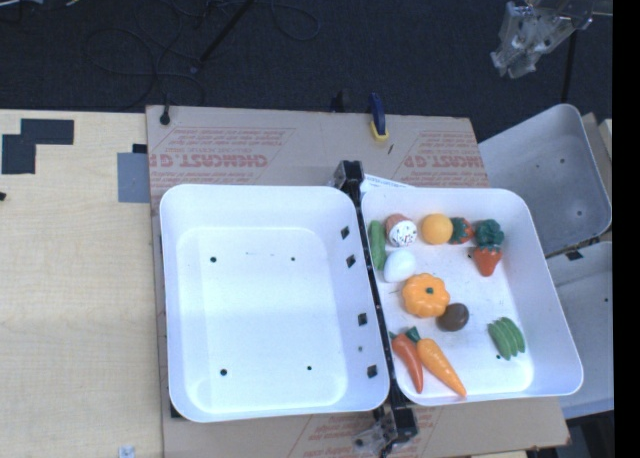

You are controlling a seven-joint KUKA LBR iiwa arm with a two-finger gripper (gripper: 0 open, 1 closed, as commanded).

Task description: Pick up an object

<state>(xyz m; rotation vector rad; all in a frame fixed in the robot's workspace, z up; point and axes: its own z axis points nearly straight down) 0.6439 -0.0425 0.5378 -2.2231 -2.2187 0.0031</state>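
Hovering high at far right, tool (520, 41) sits well apart from both bins; finger state cannot tell. Right bin (545, 276) holds toy food: orange pumpkin (425, 295) at middle, two carrots (428, 361) near edge, green pepper (506, 336) right, orange ball (436, 229) far, brown piece (453, 317) beside pumpkin. Left bin (190, 246) lies on bench (70, 296).

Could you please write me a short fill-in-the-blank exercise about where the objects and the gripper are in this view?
1. All the toy foods lie in the ____ shallow white bin.
2. The orange plastic pumpkin sits directly beside the small dark ____ ball.
3. The gripper is near the view's top ____ corner, away from both bins.
4. Two orange toy ____ lie near the right bin's front edge.

Missing words: right; brown; right; carrots
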